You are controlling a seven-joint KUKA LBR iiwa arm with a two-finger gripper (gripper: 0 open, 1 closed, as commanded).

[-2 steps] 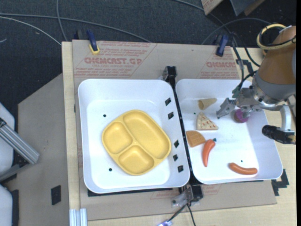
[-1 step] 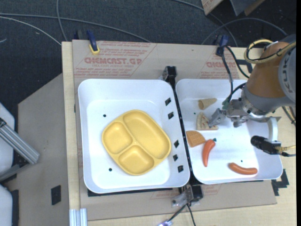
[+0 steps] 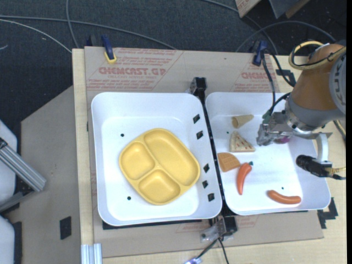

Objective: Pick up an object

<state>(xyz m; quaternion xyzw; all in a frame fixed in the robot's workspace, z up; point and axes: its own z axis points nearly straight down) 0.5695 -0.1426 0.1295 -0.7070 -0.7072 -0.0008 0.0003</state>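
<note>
Looking down, you see a plywood bench (image 3: 165, 65) on dark carpet (image 3: 38, 65), cables trailing. Your gripper (image 3: 268, 135) hovers in the right bin (image 3: 313, 199) beside a purple object (image 3: 282, 139); a yellow divided plate (image 3: 159, 165) fills the left bin (image 3: 104, 125).

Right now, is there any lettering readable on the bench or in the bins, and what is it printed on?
"CHEMCAST GP", red print on the brown board behind the left bin; the smaller lines under it are too blurred to read.
A second red print on the board behind the right bin, near, is partly covered and unreadable.
</note>
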